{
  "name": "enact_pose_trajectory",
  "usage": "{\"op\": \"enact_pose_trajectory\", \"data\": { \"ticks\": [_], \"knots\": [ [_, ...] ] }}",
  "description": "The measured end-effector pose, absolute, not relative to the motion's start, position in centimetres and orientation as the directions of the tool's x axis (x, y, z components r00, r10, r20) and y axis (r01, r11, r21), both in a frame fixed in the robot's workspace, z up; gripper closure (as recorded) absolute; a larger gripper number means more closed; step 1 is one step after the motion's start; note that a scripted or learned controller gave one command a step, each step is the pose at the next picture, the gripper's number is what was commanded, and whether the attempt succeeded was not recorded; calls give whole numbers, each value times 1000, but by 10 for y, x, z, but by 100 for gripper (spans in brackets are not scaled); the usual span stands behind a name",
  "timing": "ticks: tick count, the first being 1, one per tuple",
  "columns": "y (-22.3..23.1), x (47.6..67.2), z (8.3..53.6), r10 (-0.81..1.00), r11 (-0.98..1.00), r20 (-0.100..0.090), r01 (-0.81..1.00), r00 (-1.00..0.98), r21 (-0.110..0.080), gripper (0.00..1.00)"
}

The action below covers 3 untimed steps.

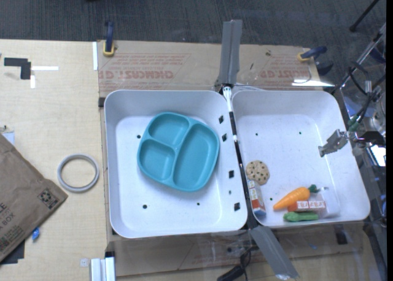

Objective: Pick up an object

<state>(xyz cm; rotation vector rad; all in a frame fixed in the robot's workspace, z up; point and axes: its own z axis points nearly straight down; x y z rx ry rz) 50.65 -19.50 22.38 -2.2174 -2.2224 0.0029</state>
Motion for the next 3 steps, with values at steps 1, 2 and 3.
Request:
{"op": "enact_pose_trajectory", "data": {
  "ticks": [1, 2, 3],
  "knots": [
    [-222, 493, 160, 998, 64, 1, 998, -64, -2, 0],
    [-146, 477, 91, 999, 43, 0, 999, -43, -1, 0],
    [-94, 477, 91, 999, -40, 1, 999, 40, -3, 0]
  ]
}}
